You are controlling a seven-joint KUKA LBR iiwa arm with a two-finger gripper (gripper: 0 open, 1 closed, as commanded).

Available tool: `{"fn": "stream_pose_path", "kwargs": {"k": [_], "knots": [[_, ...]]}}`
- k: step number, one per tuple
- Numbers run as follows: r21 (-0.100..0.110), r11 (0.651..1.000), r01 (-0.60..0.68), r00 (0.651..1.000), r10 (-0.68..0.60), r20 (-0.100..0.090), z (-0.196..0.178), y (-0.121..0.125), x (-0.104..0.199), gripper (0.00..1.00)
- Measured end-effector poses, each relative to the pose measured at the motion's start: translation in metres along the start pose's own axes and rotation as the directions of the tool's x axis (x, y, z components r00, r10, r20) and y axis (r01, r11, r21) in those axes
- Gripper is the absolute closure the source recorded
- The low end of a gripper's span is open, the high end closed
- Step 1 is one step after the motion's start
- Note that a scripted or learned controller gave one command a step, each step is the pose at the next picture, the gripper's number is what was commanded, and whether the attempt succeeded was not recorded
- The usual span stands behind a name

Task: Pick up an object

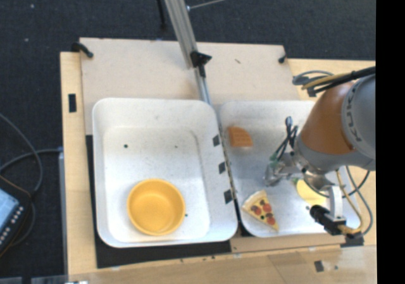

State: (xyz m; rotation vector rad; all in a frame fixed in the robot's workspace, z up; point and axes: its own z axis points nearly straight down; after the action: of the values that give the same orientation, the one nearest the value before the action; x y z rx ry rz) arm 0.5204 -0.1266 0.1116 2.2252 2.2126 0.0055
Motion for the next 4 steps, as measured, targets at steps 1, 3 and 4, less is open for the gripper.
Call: {"fn": "stream_pose_path", "kwargs": {"k": [1, 3, 4], "knots": [[-0.002, 1.000, 0.009, 1.000, -0.009, 0.001, -0.053, 0.002, 0.009, 1.00], [0.003, 1.000, 0.013, 1.000, -0.013, -0.001, -0.097, 0.019, 0.055, 1.00], [0.004, 1.000, 0.009, 1.000, -0.009, -0.001, -0.105, 0.032, 0.104, 1.00]]}}
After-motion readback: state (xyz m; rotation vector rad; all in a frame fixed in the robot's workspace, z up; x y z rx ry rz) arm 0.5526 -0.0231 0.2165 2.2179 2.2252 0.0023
